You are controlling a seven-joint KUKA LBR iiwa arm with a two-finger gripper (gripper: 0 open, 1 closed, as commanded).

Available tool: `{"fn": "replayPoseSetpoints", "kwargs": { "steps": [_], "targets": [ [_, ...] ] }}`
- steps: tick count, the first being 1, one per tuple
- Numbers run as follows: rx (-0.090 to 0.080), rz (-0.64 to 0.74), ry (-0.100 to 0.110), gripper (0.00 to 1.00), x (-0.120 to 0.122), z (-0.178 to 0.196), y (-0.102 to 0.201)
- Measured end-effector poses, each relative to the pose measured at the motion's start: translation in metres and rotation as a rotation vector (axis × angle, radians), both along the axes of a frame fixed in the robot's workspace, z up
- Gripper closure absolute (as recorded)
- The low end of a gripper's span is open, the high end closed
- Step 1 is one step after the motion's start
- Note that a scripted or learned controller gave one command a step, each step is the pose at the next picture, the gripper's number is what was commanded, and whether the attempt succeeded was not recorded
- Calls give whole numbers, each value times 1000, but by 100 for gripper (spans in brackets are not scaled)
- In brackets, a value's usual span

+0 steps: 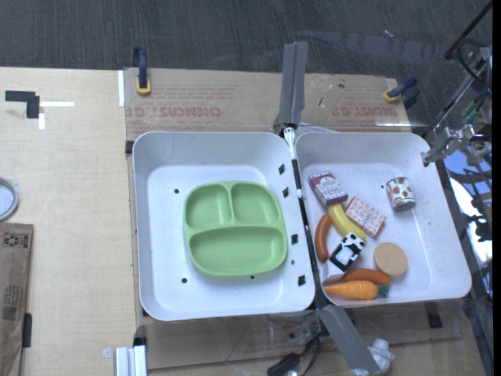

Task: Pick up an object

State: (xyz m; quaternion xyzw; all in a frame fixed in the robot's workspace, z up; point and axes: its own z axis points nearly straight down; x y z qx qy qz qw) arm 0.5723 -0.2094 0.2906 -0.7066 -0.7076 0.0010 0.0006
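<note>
On the worktop [63, 171] the left bin [145, 210] carries a green divided plate [235, 227], and the right bin [438, 233] carries the small things to choose from: a carrot [354, 290], a hot dog [322, 236], a banana [341, 218] and a little can [400, 193]. No pick looks begun, all lying loose. Whether the pincer is open or closed I cannot tell; the next move, I judge, calls for coming down over one piece standing apart, such as the can.

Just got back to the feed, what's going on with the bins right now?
Nothing is being handled yet. The left bin holds a green divided plate. The right bin holds the toy food: a carrot, banana, sausage, small can, two little boxes and a round cookie. All lie untouched.
</note>
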Motion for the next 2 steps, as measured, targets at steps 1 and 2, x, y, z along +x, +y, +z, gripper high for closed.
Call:
{"fn": "replayPoseSetpoints", "kwargs": {
  "steps": [1, 2],
  "targets": [
    [-4, -45, -15, 0, 23, -148, -11],
    [1, 132, -2, 0, -11, -120, -10]
  ]
}}
